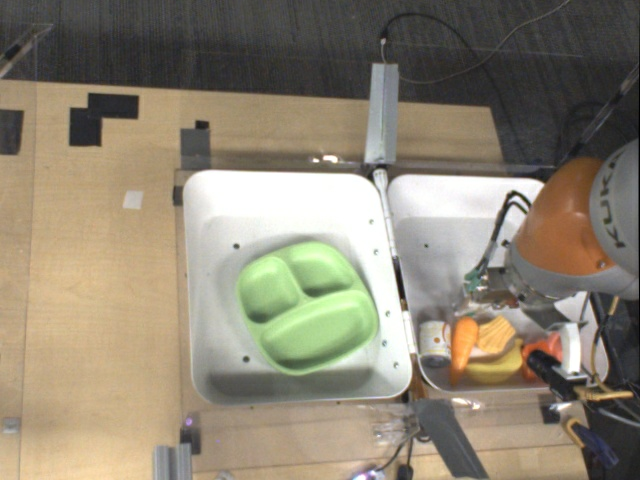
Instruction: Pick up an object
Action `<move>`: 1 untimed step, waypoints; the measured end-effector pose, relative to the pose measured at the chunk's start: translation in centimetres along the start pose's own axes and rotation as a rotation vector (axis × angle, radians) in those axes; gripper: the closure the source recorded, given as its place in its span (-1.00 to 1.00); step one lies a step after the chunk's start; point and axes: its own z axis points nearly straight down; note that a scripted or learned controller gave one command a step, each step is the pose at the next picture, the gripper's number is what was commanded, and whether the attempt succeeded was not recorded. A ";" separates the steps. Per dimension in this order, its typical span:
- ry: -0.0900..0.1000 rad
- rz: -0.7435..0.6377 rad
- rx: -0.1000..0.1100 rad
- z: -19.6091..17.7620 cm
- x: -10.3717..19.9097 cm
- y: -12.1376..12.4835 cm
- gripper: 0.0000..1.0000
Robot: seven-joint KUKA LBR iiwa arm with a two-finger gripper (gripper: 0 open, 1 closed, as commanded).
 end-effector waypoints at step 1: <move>-0.001 -0.130 0.008 -8.1 5.9 5.2 1.00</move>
